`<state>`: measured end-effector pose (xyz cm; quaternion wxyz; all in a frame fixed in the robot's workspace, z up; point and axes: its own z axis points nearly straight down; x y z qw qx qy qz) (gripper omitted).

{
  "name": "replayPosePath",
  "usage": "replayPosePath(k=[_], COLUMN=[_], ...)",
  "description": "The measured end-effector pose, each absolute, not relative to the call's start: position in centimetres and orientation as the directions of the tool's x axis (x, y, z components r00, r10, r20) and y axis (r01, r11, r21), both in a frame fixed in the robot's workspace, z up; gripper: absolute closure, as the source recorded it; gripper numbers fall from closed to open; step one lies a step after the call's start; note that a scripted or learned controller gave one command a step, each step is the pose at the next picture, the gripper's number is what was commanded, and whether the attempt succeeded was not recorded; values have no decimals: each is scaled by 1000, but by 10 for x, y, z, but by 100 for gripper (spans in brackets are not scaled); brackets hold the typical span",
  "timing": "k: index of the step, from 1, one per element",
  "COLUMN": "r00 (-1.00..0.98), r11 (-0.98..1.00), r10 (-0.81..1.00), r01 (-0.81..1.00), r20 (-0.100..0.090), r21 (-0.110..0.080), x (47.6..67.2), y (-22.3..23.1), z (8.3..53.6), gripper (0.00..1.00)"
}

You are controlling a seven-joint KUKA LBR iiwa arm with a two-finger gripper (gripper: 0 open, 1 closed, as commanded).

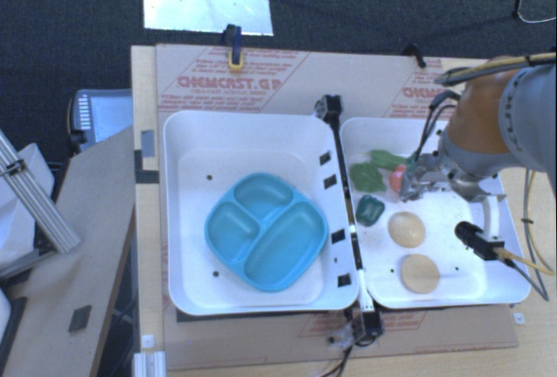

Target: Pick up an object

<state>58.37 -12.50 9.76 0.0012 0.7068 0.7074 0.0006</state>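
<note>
Dark carpet behind, two white bins (261, 127) on tabletop. Gripper (416, 179) down over crowded red piece (396, 178); finger state impossible to tell. Could snag green pepper (370, 209), slip off.

Bright, even light; slight softness

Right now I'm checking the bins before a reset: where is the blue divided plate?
The blue divided plastic plate lies in the left white bin, toward its middle and front, left of the black-clipped divider.
</note>
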Motion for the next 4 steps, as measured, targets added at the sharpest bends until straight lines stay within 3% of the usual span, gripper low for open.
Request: replayPosePath(k=[3,4], r00=[-4,-8], r11=[4,8], r10=[1000,1000], r01=[1000,1000], r20=[-1,1], r21=[4,3], x=[586,600], y=[-130,-75], z=[228,238], gripper=[100,100])
